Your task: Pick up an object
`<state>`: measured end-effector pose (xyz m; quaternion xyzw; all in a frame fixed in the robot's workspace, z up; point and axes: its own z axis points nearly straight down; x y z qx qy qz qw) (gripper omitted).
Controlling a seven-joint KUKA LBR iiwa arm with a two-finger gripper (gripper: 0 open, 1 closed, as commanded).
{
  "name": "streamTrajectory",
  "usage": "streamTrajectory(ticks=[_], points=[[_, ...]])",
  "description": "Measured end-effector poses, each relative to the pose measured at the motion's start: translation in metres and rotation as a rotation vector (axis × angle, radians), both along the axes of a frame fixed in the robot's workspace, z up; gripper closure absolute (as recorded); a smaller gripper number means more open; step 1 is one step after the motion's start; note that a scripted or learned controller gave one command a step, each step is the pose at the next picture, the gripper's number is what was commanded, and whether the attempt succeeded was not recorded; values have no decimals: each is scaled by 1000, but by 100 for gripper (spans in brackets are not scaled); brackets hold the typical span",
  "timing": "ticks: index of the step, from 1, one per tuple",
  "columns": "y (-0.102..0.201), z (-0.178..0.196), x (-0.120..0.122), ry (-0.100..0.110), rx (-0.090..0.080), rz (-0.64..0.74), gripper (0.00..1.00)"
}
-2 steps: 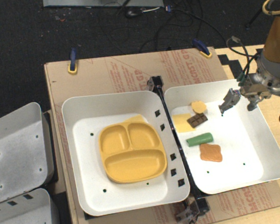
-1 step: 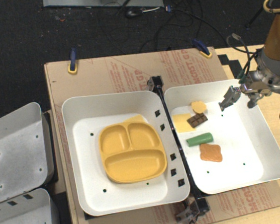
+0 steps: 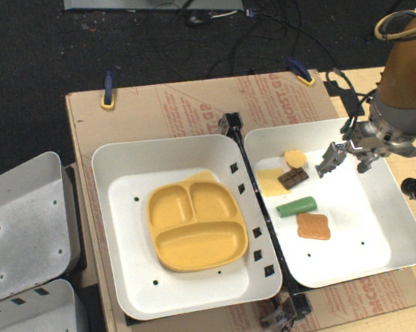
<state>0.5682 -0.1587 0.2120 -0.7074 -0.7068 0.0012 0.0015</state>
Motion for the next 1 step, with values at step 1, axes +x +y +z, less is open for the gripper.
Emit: streamTrajectory(ticks=[1], points=[[-1, -44, 2, 0, 0, 0, 0]])
